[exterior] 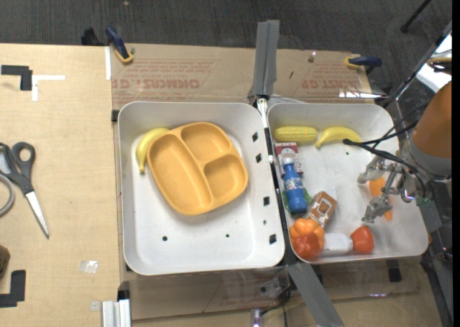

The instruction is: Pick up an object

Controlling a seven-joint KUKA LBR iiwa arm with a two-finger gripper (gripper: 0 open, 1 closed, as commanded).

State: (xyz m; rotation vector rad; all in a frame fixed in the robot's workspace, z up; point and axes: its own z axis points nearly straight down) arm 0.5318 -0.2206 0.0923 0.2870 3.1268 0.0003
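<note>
While claw (376,190) hovers over right bin (402,246), orange object (379,186) beneath.

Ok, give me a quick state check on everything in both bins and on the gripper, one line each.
Gripper: low in the right bin, over an orange object.
Orange divided plate: flat in the left bin, right way up.
Banana: beside the plate, partly tucked under its rim.
Corn cob: lying flat.
Second banana: lying flat.
Blue bottle: on its side.
Red tomato: resting near the front wall.
</note>
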